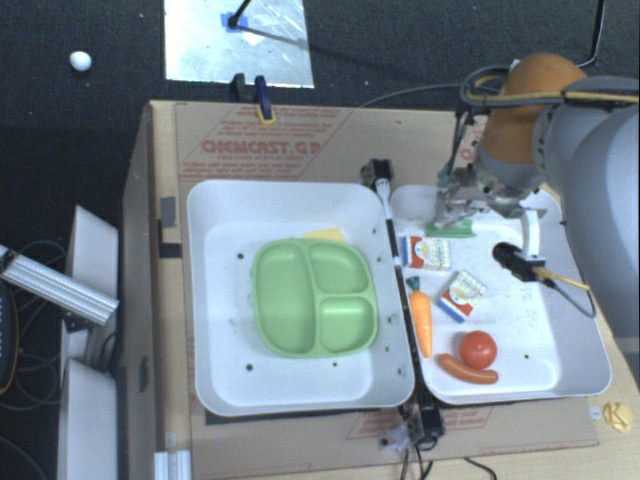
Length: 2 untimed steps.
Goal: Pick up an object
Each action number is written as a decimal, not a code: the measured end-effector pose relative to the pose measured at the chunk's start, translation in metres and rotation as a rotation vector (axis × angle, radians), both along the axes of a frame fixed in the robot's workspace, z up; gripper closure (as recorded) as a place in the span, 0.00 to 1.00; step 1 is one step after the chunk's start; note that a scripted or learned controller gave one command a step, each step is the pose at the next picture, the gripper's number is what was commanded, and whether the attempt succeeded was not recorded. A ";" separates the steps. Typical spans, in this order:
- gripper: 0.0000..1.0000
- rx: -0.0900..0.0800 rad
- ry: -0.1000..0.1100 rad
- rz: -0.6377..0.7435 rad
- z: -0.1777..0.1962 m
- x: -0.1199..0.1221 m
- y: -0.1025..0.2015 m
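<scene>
Left bin [215, 268] — green tray [313, 298]; right bin [575, 343] — tomato [479, 348], carrot [421, 323].

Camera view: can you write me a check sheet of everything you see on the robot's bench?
Surface: bench bearing left bin and right bin.
Job's things: carrot, tomato, sausage, two small cartons, green flat piece in right bin.
Clutter: green divided plate over a yellow piece in left bin.
Grippers: gripper low over right bin's far edge.
Cables: black cable above arm.
Surroundings: white ball on dark floor.
</scene>
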<state>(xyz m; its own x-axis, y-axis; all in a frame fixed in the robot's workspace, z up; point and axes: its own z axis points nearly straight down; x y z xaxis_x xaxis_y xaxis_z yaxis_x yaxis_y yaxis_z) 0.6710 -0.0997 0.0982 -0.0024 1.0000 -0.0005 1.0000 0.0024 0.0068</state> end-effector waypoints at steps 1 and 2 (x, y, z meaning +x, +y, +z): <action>0.00 0.000 0.000 0.000 0.000 0.000 0.000; 0.00 -0.001 0.003 0.002 -0.013 -0.002 0.009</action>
